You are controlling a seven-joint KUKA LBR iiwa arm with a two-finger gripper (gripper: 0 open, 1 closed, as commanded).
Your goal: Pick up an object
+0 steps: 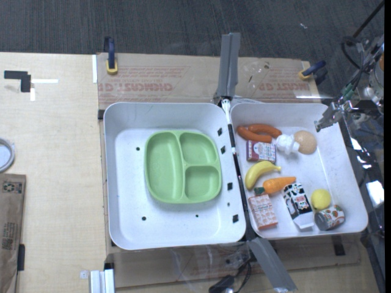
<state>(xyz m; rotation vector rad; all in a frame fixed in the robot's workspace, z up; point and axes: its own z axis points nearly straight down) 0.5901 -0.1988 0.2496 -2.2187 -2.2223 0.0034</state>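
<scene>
**Pick not yet begun: arm at the right edge, all objects lying in the right bin**

Landmark: the grey divider post [229,66] between the bins.

- Left of the post: left bin [119,163] holding a green sectioned plate [182,166]. Nothing else in it.
- Right of the post: right bin [342,163] with the candidates. Nearest the post, a red sausage [259,132], a banana [261,172], a carrot [280,184] and a red carton [263,212]. Farther right, an egg [305,141], a black-and-white carton [297,201], a lemon [321,198], and a small can [330,217].
- Farthest right of the post: the gripper [327,119], above the bin's far upper corner. Jaw state cannot be told; nothing visibly held.

Judgement: nothing lifted. Target choice, descent, grasp and lift all remain.
</scene>
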